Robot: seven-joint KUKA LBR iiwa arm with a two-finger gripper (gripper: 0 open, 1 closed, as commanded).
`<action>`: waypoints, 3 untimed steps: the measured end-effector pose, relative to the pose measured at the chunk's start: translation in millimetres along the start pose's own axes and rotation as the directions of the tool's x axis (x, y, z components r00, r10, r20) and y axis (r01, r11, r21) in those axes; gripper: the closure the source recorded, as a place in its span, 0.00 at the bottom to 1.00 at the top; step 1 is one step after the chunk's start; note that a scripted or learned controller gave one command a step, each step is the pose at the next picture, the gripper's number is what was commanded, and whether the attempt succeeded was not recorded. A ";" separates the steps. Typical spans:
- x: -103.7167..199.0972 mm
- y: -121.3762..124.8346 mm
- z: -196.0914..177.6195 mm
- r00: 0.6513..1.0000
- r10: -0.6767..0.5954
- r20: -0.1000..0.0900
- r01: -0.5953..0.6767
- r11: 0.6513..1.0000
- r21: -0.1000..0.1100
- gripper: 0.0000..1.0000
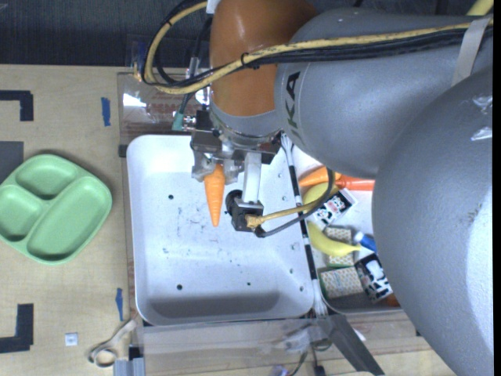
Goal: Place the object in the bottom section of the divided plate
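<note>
Over the left white bin (156,288), the gripper (213,169) pinches the thick end of an orange carrot (214,198) between its fingers, tip hanging down. The green divided plate (52,207) sits well to the left on the wooden bench (70,100), outside the bins.

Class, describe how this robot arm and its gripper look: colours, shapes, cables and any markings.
The arm is bulky, rounded and glossy grey, with a domed orange band above the wrist. Dark lettering marks the grey casing. Yellow and black cables loop beside the band and run along the arm. The gripper is a small grey metal unit; a thin yellow cable trails beneath it.
</note>
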State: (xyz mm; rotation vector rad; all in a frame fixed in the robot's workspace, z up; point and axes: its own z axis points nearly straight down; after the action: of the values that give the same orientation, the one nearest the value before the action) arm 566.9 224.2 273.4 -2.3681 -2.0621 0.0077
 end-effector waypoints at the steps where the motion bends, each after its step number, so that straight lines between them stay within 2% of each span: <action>1: -4.7 -38.8 -50.2 0.994 -0.110 -0.001 0.110 0.994 -0.004 1.00; 2: -4.5 -38.9 -50.3 0.994 -0.110 -0.001 0.110 0.994 -0.004 0.00; 3: 3.9 28.6 31.9 0.998 -0.065 -0.001 0.065 0.998 -0.002 0.00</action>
State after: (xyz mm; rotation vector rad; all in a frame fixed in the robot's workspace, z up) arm 595.5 224.1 241.4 -2.3004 -2.1390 0.0042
